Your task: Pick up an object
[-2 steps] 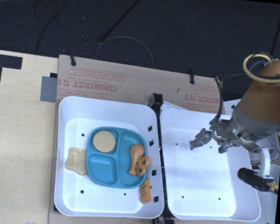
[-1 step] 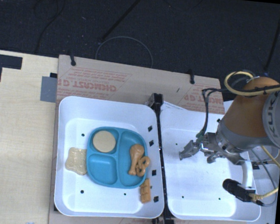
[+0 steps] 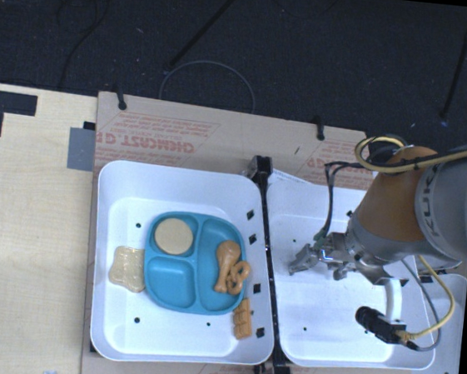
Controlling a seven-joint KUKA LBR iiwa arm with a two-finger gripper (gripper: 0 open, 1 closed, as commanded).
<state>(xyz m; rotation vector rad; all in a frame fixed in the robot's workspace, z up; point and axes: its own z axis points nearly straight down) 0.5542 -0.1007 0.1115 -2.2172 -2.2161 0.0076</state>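
My gripper (image 3: 320,266) hangs low over the left part of the right bin (image 3: 340,353), open, with nothing between its fingers. The objects lie in the left bin (image 3: 133,183). A blue divided plate (image 3: 178,289) holds a round tan disc (image 3: 173,235) and a brown twisted pretzel-like piece (image 3: 232,267). A pale tan slice (image 3: 128,268) rests against the plate's left edge. A small orange-brown chunk (image 3: 243,319) lies by the plate's lower right corner, near the divider.
A black divider (image 3: 263,261) runs between the two bins. The arm's grey body and orange band (image 3: 399,201) cover the right bin's upper right. A black cable plug (image 3: 379,323) with yellow wires hangs over the right bin's floor.
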